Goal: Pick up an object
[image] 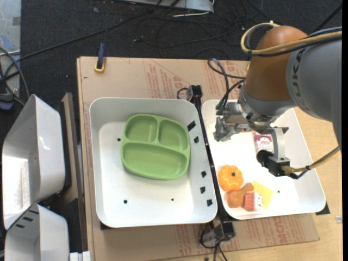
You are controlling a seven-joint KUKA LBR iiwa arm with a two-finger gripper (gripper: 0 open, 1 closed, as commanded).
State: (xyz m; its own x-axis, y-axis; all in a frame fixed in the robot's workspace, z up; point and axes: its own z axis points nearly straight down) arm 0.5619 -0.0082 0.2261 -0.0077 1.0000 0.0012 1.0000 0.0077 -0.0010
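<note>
My gripper (222, 128) hangs over the far left part of the right bin (304, 194), close to the divider between the two bins. The grey arm with its orange band reaches in from the right and covers the bin's far side. A small pink and white carton (263, 143) lies just right of the gripper, partly under the wrist. Nearer the front lie an orange pumpkin-shaped toy (230, 177), a smaller orange piece (237, 198), a red and pink block (251, 202) and a yellow wedge (264, 191). Nothing shows between the fingers.
The left bin (109, 200) holds a green divided plate (156, 147). A black fitting with cable (274, 163) hangs off the wrist above the right bin's middle. Cables run along the divider, and white tubs (32, 156) stand at the far left.
</note>
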